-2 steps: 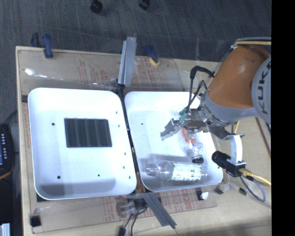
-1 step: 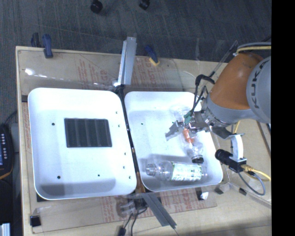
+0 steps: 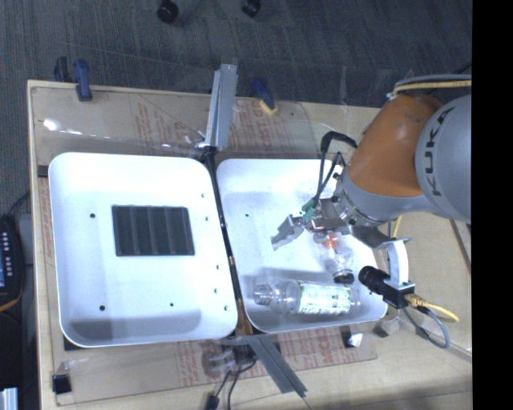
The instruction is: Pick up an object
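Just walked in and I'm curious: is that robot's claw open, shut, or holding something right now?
Gripper: over the right white bin, above the clear plastic bottle lying there; open or shut cannot be told.

Dark grey carpet [image 3: 120,36] across the top, finely ribbed, with two black chair castors [image 3: 167,11] near the upper edge. Below, a pale wooden bench top [image 3: 40,128] printed with faint red lettering, clamped by blue clips [image 3: 81,78] along its far edge. Upright at mid-bench, a grey metal bar [image 3: 220,104]. At far left, a dark device with small lit buttons [image 3: 6,256]. Even, soft overhead light, with mild glare on clear sheeting.
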{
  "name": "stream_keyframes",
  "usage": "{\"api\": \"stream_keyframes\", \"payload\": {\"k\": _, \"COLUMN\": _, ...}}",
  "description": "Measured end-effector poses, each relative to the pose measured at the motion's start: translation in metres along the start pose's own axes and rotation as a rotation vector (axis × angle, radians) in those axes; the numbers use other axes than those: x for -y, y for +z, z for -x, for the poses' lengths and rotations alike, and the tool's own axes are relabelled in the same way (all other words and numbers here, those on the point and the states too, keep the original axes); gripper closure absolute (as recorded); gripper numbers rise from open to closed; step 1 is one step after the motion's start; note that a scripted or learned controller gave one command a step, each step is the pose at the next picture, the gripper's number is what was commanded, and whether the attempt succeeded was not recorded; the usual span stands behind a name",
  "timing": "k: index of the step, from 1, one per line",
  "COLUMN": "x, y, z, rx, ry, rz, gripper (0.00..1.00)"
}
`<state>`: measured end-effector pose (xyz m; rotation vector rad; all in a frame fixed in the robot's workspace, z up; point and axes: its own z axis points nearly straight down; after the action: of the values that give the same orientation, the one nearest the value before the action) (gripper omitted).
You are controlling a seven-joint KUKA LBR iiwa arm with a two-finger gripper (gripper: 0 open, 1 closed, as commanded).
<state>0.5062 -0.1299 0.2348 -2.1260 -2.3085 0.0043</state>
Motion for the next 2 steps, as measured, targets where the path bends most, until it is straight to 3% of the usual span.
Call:
{"api": "stream_keyframes", "payload": {"k": 1, "x": 0.0111, "y": 0.1190, "z": 0.0462, "rx": -0.001, "ry": -0.047, "rz": -0.001, "gripper": 0.00}}
{"api": "stream_keyframes", "payload": {"k": 2, "x": 0.0104, "y": 0.1093, "z": 0.0461, "rx": 0.000, "ry": -0.050, "rz": -0.001, "gripper": 1.00}}
